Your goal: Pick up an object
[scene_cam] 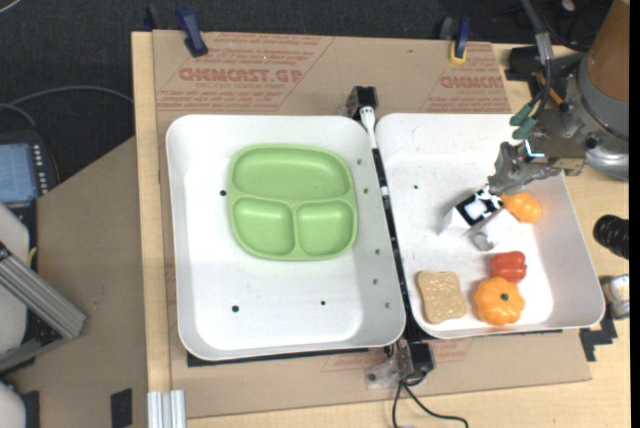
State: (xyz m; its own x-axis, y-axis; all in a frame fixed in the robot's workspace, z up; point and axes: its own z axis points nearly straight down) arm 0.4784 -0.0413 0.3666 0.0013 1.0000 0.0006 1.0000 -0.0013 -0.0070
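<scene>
My gripper [476, 214] hangs low over the right bin [420, 156], reaching in from the right on the grey arm. A small orange fruit [523, 208] lies just right of the gripper, close to it or touching it. Nearer the front lie a red pepper [508, 265], an orange pumpkin [499, 302] and a tan slice of bread [440, 296]. None of them is lifted off the bin floor.
The left bin [200, 296] holds a green divided plate [293, 201]. A black clip [361, 100] sits where the two bins meet at the back. Blue clamps [190, 31] hold the cardboard base at its far edge.
</scene>
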